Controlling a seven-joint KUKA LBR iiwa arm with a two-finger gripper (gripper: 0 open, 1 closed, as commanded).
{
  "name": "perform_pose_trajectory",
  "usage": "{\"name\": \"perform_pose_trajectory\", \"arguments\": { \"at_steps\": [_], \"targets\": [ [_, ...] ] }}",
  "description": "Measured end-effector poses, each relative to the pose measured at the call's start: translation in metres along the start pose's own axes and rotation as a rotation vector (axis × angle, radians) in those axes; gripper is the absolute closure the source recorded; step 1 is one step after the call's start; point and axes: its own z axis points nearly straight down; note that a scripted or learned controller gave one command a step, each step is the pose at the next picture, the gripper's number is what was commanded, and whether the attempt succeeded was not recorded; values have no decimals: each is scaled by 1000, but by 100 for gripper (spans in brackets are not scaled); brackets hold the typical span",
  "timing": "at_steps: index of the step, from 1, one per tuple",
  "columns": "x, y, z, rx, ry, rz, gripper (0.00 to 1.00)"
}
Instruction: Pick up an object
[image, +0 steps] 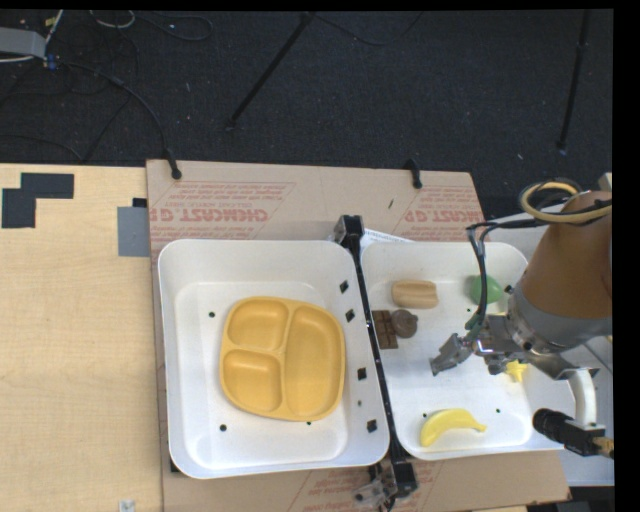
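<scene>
Wooden worktop (70, 350), two white bins. Nearest, in the right bin (415, 425), a banana (450, 426) lies long axis left-right, just below the hand (458, 352) (whether its fingers are apart or together, I can't tell). Farther back, a brown lump (403, 322), then a tan block (414, 294).

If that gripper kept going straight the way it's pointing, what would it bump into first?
Probably the bare floor of the right bin. The gripper points down and left, with the banana below it and the brown object up-left, though depth is unclear.
</scene>
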Motion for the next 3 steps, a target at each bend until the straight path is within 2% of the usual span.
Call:
{"name": "perform_pose_trajectory", "arguments": {
  "at_steps": [1, 2, 3],
  "targets": [
    [3, 1, 68, 2, 1, 0, 0],
    [3, 1, 105, -4, -1, 0, 0],
    [3, 2, 95, -1, 2, 3, 100]
  ]
}}
